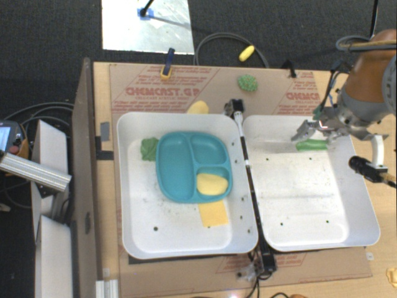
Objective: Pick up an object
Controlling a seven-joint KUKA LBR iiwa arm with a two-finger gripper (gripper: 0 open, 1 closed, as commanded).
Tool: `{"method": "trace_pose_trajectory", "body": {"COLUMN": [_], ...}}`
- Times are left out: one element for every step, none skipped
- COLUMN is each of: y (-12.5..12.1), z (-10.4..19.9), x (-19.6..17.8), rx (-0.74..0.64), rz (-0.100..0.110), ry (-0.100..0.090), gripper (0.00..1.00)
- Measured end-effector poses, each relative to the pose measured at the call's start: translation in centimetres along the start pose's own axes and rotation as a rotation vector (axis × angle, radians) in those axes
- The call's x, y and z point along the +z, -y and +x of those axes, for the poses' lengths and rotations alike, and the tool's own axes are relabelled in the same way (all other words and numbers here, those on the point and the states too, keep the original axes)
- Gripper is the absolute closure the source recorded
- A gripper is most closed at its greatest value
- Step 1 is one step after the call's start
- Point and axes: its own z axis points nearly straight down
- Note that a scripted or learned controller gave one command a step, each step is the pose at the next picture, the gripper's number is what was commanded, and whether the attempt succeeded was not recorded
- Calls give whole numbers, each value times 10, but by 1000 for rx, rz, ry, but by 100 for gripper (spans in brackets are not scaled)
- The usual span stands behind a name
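Jaws (317,131) over white bin (347,228)

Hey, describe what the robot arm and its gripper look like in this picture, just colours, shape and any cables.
The arm is a thick, rounded body in grey with a broad orange band above the wrist. Thin dark cables run beside it down toward the wrist. The gripper is a small, pale grey metal piece with a tiny red spot on it, much slimmer than the arm. I can read no lettering on either.

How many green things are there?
3. A green leafy piece lies in the left bin, tucked beside the blue tray. A long green piece lies in the right bin, under the gripper. A bumpy green lump sits on the cardboard behind the bins.
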Motion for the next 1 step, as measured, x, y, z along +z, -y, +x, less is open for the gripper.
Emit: {"method": "trace_pose_trajectory", "body": {"y": [-7], "z": [117], "x": [-13], "rx": [-5], "rz": [7], "ry": [-1], "gripper": [100]}}
